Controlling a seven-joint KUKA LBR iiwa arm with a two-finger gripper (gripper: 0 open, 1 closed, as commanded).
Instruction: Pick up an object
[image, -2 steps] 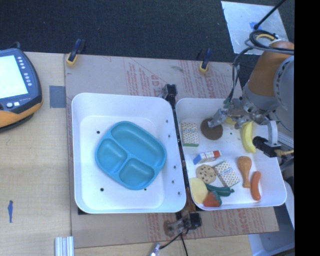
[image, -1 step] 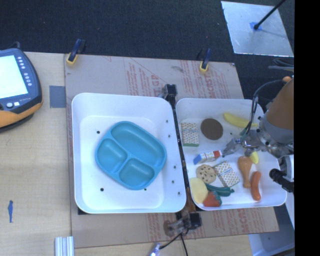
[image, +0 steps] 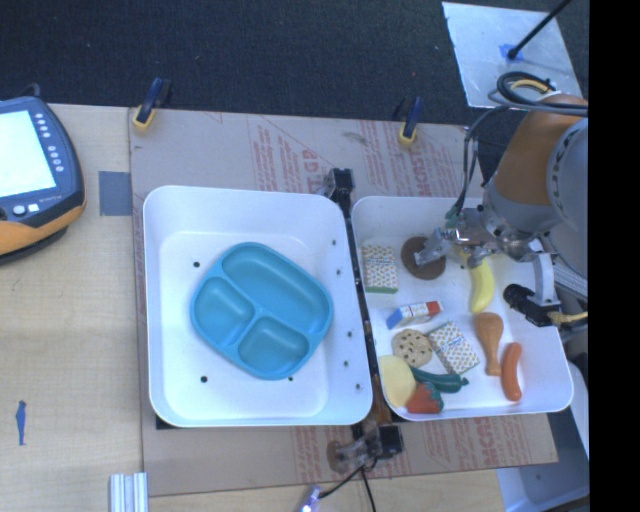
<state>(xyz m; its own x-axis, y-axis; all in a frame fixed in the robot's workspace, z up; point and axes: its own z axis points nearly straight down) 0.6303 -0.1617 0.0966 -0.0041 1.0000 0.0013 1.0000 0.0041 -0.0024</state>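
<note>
- The gripper (image: 452, 243) hangs low over the far part of the right bin (image: 556, 402), right beside a brown round disc (image: 421, 257); whether it is spread or pressed together, nobody can tell from here.
- Just right of it lies a yellow banana (image: 482, 287), touching nothing the gripper carries.
- Nearer: a drumstick (image: 489, 338), an orange sausage (image: 512, 370), a cookie (image: 411, 346), two cracker packets (image: 379, 268), a small red-and-blue tube (image: 414, 313), a pepper (image: 430, 390).
- Over in the left bin (image: 165, 300), a blue divided plate (image: 261, 310) sits alone.
- Far left on the bench, a teach pendant (image: 30, 180).
</note>
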